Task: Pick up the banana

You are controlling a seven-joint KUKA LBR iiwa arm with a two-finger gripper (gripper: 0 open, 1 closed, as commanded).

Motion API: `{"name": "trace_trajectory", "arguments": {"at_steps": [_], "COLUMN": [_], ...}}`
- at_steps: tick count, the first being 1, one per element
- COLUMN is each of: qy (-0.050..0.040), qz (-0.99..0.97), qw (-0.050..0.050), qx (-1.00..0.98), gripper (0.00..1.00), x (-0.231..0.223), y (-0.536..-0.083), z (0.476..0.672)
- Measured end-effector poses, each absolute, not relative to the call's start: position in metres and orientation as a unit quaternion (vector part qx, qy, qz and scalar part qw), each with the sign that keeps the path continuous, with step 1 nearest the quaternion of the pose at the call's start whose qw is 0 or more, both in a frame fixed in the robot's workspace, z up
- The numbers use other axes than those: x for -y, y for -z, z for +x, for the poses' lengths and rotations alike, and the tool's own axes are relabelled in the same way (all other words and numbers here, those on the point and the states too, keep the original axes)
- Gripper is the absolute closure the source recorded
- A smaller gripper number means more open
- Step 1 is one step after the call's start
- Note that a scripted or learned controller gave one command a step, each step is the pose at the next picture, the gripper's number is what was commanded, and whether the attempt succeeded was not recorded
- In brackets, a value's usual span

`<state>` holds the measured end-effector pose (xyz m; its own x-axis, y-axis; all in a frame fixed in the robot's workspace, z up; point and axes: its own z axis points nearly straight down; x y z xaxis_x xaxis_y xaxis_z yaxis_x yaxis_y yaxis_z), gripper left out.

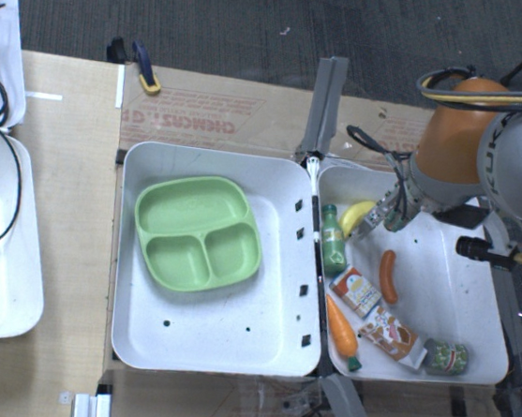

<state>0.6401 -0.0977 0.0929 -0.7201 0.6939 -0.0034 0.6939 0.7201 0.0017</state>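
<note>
The yellow banana lies at the far left corner of the right bin, beside a green bottle. My gripper reaches down from the orange-banded wrist and meets the banana's right end. The gripper body hides that end of the banana.
The right bin also holds a red sausage, a carrot, two small cartons and a green can. A green divided plate lies in the left bin. A metal post stands between the bins.
</note>
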Motion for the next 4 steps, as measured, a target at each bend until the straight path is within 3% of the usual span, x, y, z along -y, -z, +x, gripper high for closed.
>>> {"name": "trace_trajectory", "arguments": {"at_steps": [1,2,3,4], "qy": [-0.0001,-0.0004,0.0001,0.0003], "qz": [0.374,0.375,0.504,0.504], "qw": [0.002,0.004,0.001,0.001], "qx": [-0.927,-0.927,-0.864,-0.864], "gripper": [0.0,1.0,1.0,0.0], "x": [0.098,0.098,0.034,0.034], "y": [-0.093,-0.103,-0.192,-0.192], "z": [0.64,0.641,0.642,0.642]}}
